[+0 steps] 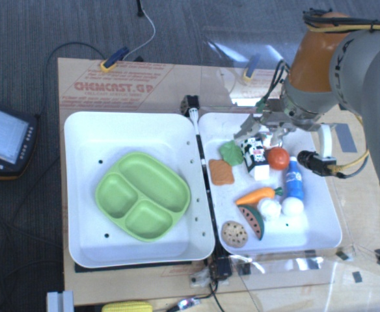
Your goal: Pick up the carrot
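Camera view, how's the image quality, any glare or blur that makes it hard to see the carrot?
Camera view: lighting is even and soft; the carrot is sharp and free of glare; a bright reflection sits on the clear sheet behind the right bin; the claw reads slightly soft and cluttered against the toys beneath it.

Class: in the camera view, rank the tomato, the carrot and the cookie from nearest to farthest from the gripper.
Measured from the gripper, at the right bin's far end:
1. Tomato: just below the gripper, slightly toward the arm.
2. Carrot: mid-bin, beside the blue bottle.
3. Cookie: near corner, by the watermelon slice.
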